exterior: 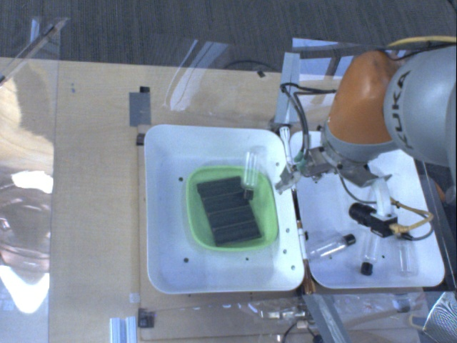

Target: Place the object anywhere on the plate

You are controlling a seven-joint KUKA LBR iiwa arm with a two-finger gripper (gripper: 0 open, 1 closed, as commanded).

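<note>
A green plate (195,224) sits in the left bin (164,263). A black ridged block (228,211) lies across the plate's middle. A clear tube with a black cap (250,171) rests at the plate's upper right, its capped end touching the block's corner. My gripper (289,177) hangs over the divide between the two bins, just right of the plate and a short way from the tube. Nothing shows in its grasp. The orange-banded wrist (360,102) hides most of it from above.
In the right bin (428,274) lie three clear tubes: one with a black cap (332,246) near the bin's left side, another (368,257) at the front, and a third (405,260) further right. A grey bracket (141,108) stands behind the left bin.
</note>
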